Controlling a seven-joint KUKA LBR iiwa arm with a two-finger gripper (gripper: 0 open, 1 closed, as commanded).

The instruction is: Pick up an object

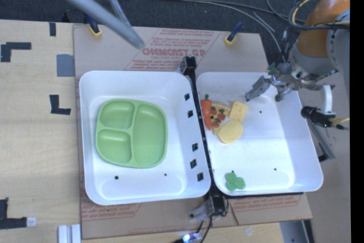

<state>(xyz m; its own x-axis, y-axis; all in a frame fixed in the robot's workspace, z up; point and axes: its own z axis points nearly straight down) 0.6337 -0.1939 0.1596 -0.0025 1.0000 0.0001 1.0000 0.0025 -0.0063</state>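
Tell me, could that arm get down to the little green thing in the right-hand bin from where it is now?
Probably yes. The green piece lies alone near the front edge of the right bin, with bare floor around it. The gripper hangs over the bin's far side, and nothing stands between them.

Arm (327,37): grey casing, rounded orange band above wrist. Yellow and black cables loop beside the band. Gripper (268,88): dark grey metal, two slim fingers.
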